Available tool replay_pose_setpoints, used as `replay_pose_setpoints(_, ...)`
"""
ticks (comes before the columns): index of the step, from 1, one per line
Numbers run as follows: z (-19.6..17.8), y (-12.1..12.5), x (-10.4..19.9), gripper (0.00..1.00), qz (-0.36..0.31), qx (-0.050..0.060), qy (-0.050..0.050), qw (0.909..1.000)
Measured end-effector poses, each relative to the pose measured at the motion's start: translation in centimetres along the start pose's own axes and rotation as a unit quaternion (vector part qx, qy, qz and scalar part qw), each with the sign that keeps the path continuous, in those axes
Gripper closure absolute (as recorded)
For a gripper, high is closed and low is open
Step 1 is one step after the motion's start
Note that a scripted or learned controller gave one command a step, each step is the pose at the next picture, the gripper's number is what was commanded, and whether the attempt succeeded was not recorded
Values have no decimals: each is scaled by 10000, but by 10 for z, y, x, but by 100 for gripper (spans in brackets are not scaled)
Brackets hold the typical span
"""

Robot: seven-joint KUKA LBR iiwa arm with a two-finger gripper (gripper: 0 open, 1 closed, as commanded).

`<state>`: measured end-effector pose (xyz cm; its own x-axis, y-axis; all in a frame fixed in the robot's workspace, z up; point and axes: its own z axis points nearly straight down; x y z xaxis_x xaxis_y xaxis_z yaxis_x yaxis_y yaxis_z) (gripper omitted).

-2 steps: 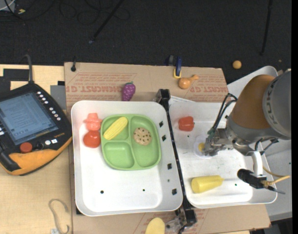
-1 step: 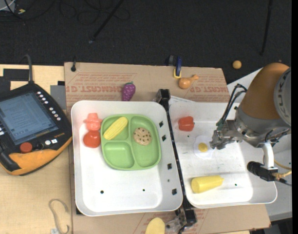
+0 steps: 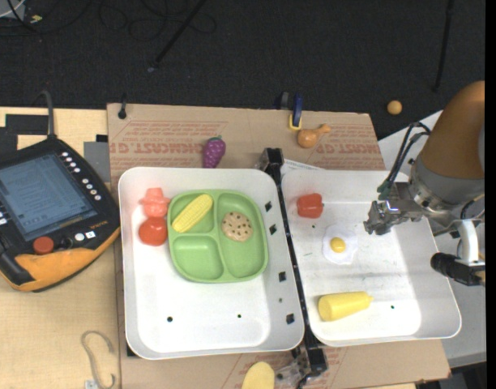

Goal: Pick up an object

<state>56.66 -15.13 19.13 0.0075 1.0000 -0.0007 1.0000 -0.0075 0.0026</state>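
In the right bin [image 3: 426, 314] lie a red pepper-like toy [image 3: 310, 206], a fried egg toy [image 3: 338, 245] and a yellow cone-shaped piece [image 3: 344, 305]. My gripper [image 3: 378, 220] hangs over the right bin, just right of the fried egg and a little above it. Nothing shows between its tips. The left bin [image 3: 199, 322] holds a green divided plate [image 3: 218, 235] with a corn cob [image 3: 190, 211] and a cookie [image 3: 237, 226] on it, plus a pink toy [image 3: 154, 202] and a red tomato [image 3: 152, 231] at its left.
A purple grape bunch [image 3: 213, 150] and an orange pear-shaped toy [image 3: 311, 135] lie on the cardboard behind the bins. A yellow piece [image 3: 258, 374] sits in front of them. A teach pendant [image 3: 45, 205] rests on the bench at left. A small orange ball [image 3: 394, 107] lies at the back right.
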Motion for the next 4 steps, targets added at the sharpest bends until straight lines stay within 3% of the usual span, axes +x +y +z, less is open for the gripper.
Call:
replay_pose_setpoints(1, -38, 0, -1, 100, -33, 5, 4, 10000)
replay_pose_setpoints(4, -27, -74, 130, 100, -48, 40, 16, 10000)
